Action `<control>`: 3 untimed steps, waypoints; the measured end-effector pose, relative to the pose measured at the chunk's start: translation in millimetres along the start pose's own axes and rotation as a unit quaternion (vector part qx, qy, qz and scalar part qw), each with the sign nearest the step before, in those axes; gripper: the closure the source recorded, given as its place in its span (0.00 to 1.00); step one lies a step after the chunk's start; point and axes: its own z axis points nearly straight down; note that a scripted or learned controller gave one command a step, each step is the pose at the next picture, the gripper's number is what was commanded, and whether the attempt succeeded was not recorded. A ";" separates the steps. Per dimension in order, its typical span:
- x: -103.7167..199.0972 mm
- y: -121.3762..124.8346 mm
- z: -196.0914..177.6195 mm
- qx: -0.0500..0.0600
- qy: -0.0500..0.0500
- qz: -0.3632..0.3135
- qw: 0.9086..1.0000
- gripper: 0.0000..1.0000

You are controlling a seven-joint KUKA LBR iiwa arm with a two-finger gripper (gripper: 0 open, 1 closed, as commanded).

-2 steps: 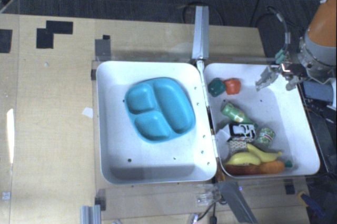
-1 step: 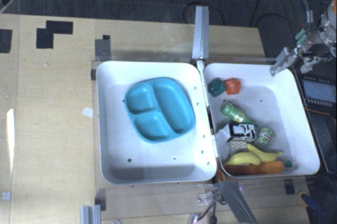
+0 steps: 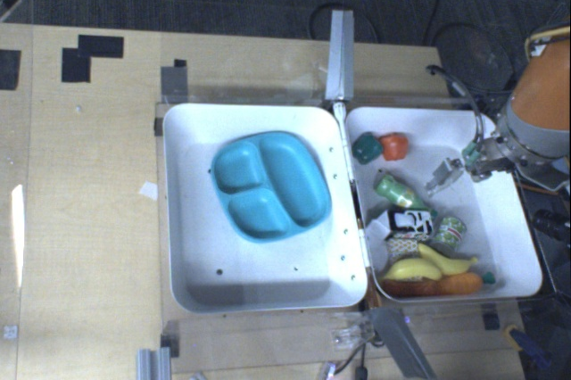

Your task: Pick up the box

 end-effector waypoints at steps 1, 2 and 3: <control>9.5 14.0 65.2 -0.001 0.000 -0.123 0.992 0.00; 9.5 14.0 65.1 -0.001 0.000 -0.123 0.992 0.00; -1.5 55.1 116.8 -0.001 0.000 -0.128 0.992 0.00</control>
